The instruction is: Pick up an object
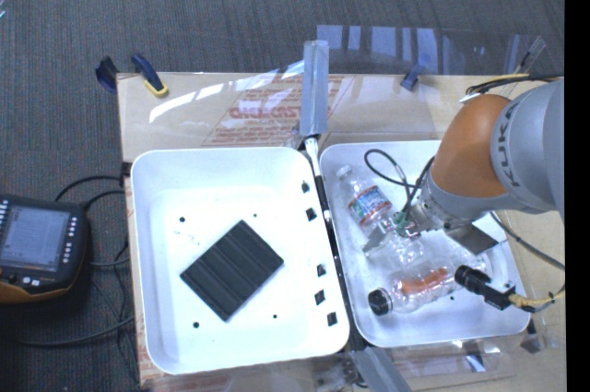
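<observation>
Bottles crowd right bin beneath claw.

Gripper fingers hidden among clear bottles; arm cut off at right edge.

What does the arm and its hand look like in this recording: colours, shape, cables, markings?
The arm is a thick, rounded grey tube with a broad orange band above the wrist and dark lettering beside it. The hand is small, metallic grey with a speck of green. A black cable loops near the wrist, and a thin dark wire runs by the arm's upper edge.
</observation>
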Motion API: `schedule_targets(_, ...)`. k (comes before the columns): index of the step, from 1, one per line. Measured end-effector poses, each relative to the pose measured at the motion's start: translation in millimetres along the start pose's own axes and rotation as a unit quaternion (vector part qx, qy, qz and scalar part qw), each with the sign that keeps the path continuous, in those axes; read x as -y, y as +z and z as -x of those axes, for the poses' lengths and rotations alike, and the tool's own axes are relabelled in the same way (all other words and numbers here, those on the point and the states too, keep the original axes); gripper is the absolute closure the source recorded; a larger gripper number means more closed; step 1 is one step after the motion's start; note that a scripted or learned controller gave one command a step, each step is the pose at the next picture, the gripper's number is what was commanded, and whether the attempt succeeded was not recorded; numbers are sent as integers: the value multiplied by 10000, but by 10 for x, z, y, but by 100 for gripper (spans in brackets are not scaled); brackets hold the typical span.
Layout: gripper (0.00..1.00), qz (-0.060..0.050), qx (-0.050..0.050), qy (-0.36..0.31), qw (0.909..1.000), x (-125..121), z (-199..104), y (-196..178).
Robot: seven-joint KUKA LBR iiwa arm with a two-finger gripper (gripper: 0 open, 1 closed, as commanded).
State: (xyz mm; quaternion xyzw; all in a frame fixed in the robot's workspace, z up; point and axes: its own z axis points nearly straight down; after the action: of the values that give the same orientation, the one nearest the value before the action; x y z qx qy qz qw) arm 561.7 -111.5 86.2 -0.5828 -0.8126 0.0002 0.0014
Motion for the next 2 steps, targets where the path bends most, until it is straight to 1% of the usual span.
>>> schedule_targets(1,0,-62,-15,-265,9996,-487,239,7)
schedule_targets(2,0,-198,-16,-377,9991,-693,204,21)
